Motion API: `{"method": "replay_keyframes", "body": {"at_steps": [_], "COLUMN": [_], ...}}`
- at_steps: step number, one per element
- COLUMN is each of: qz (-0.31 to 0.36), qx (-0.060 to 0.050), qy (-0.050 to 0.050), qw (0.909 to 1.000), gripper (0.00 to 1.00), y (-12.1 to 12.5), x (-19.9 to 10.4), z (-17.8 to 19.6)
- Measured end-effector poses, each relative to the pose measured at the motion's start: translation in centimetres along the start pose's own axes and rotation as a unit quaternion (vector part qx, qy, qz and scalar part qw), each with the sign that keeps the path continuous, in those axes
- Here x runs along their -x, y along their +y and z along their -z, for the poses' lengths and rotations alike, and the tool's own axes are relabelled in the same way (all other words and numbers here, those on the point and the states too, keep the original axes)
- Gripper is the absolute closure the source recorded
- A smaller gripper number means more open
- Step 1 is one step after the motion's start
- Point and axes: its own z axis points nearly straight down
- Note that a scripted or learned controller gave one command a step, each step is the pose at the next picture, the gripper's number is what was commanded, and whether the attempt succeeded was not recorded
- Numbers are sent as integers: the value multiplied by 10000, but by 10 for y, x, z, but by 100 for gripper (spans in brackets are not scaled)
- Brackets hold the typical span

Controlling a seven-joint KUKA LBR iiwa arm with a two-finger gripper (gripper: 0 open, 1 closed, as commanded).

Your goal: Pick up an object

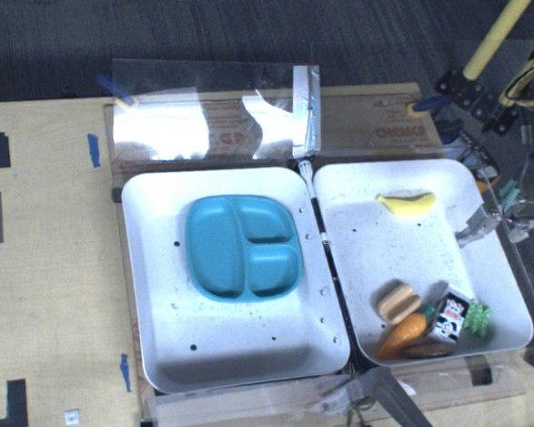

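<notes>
Gripper (pixel 497 212) at the right bin's (pixel 361 247) far edge, its opening impossible to tell
Toy banana (pixel 407 204) lies just left of it, long axis crosswise; the toy carrot (pixel 405 332) lies nearer the camera

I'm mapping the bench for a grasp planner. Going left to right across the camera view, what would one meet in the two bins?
Blue divided plate in the left bin → hot dog bun → yellow banana → black-and-white box → green toy, all in the right bin.
</notes>
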Motion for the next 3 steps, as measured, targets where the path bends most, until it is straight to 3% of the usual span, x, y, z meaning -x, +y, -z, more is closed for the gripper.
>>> {"method": "replay_keyframes", "body": {"at_steps": [1,2,3], "qz": [157,-1359,592], "qx": [-5,34,33], "qy": [50,5,-8], "qw": [9999,9907,9982], "gripper": [0,0,0], "y": [-21,24,-15], "x": [24,-46,-38], "z": [-151,-168,-167]}}
